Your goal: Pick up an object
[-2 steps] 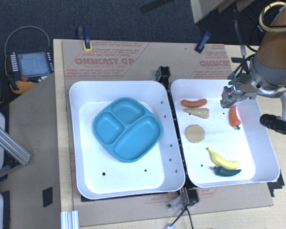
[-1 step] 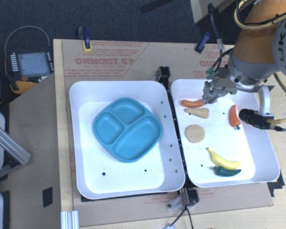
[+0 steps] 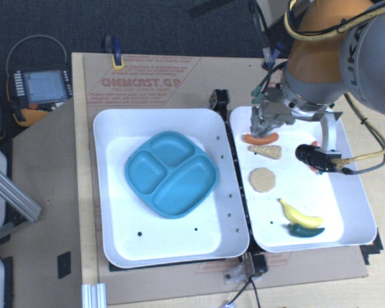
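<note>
Nearest me, a banana (image 3: 300, 216) is lying in the right bin (image 3: 353, 230). I'm watching the gripper (image 3: 267, 128) hovering over the orange sausage (image 3: 260, 138) near the bin's far edge; its grip is unreadable, nothing is lifting yet.

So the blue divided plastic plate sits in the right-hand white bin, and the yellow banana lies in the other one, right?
Not quite. The camera view shows the blue divided plastic plate in the left-hand white bin; the yellow banana lies in the other one, the right-hand white bin.
</note>
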`<state>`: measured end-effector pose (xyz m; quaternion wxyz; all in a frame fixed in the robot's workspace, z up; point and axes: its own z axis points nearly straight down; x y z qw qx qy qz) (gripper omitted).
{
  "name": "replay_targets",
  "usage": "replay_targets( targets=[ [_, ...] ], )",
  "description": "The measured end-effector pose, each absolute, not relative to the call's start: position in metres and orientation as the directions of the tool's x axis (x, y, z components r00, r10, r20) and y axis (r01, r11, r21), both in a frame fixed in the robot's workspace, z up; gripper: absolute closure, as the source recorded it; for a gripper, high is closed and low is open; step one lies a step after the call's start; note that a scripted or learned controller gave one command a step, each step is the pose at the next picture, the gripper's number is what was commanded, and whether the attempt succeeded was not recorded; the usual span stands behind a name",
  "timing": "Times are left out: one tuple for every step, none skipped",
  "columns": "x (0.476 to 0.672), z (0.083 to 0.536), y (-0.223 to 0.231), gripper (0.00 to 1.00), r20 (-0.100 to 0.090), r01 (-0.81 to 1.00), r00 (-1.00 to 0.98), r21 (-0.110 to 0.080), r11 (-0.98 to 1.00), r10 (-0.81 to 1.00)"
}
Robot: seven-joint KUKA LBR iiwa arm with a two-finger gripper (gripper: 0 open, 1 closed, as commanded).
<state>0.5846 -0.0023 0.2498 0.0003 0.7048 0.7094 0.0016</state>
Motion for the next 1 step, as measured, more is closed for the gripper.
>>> replay_targets(
  targets=[
    [0.5808,0.2336,0.0503,1.0,0.002,1.0,-0.006,-0.005,0.006,1.0]
  ],
)
